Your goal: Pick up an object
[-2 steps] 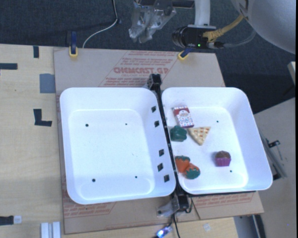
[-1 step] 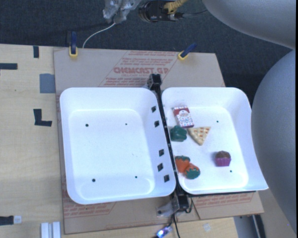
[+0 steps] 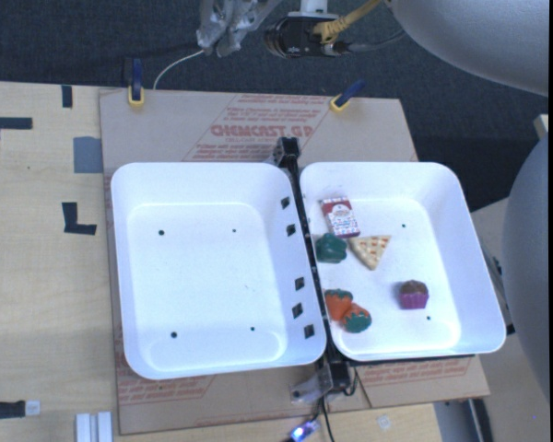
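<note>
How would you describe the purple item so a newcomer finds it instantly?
Look in the right-hand shallow white bin, toward its near right part. There sits the small purple cupcake-shaped toy, apart from the others. It is the one purple piece; the pale waffle-patterned wedge lies up-left, the orange-and-green toy to its left.

Five objects [image 3: 355, 247] in right bin [image 3: 442, 187]

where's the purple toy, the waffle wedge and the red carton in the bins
purple toy [image 3: 413, 294], camera view, centre of its body
waffle wedge [image 3: 371, 250], camera view, middle of its tan gridded face
red carton [image 3: 339, 217], camera view, middle of its printed front
</note>
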### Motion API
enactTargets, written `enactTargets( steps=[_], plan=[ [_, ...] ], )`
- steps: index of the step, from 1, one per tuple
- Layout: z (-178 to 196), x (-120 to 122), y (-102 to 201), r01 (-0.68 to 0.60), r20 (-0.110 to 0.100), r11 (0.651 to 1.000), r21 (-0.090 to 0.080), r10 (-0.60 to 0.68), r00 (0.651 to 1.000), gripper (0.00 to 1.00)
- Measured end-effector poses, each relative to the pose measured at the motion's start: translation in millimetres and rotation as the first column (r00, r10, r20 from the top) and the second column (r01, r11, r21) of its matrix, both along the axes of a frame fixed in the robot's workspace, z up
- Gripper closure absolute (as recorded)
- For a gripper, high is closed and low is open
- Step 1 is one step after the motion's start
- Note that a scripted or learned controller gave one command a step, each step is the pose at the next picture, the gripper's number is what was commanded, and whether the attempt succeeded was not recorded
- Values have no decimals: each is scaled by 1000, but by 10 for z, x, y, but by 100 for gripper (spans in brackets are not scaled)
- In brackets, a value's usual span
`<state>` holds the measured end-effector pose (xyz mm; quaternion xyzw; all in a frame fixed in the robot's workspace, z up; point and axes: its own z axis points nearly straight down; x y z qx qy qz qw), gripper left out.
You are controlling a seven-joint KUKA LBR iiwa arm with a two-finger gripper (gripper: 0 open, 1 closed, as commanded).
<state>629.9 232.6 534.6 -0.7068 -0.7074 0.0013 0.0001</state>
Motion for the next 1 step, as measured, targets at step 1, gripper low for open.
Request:
enactTargets(
  steps=[1],
  plan=[
    [-8, 190, 4, 0, 2, 1000, 0, 0, 1000, 100]
  ],
)
